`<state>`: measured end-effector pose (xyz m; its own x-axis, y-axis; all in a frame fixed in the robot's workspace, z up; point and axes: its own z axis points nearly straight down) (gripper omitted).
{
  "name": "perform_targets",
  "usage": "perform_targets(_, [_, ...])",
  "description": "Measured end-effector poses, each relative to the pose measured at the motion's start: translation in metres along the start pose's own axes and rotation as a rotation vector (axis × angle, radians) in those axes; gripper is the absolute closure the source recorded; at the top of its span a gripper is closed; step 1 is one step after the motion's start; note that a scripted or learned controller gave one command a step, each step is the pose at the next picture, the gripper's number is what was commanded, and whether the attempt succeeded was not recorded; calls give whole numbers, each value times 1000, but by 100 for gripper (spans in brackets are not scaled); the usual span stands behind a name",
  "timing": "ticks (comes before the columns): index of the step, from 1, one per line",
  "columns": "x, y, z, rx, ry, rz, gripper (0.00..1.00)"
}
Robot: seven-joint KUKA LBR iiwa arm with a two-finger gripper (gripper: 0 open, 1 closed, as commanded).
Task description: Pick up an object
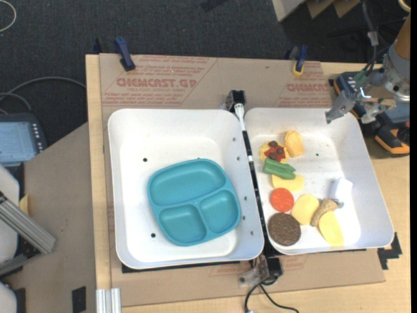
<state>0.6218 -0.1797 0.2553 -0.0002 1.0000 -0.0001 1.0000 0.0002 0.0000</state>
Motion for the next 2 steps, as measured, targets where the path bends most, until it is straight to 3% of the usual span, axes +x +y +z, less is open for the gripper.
perform_targets(2, [152,-98,72,9,4,-5,0])
